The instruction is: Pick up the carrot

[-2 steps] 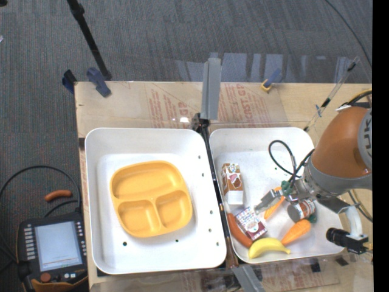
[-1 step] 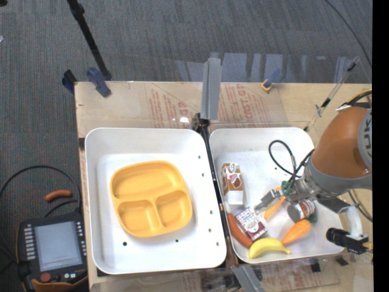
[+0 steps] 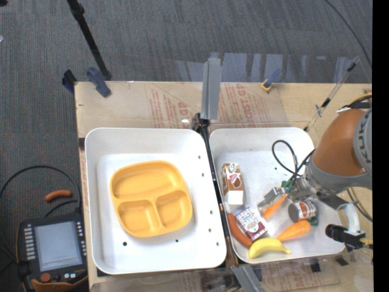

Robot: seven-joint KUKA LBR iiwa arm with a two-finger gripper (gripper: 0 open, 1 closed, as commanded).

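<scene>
The carrot (image 3: 295,230), orange with a small green top, lies near the front of the right bin (image 3: 261,142), pointing left toward a banana (image 3: 268,247). My gripper (image 3: 275,198) hangs low over the middle of that bin, up and to the left of the carrot and apart from it. A thin orange stick-like piece (image 3: 275,207) lies right at the gripper's tip. A small tin can (image 3: 303,210) lies between the gripper body and the carrot.
The right bin also holds a small carton (image 3: 232,184), a printed packet (image 3: 250,222) and a red sausage (image 3: 236,230). A yellow divided plate (image 3: 151,198) sits in the left bin (image 3: 97,163). A black cable (image 3: 284,154) loops above the gripper.
</scene>
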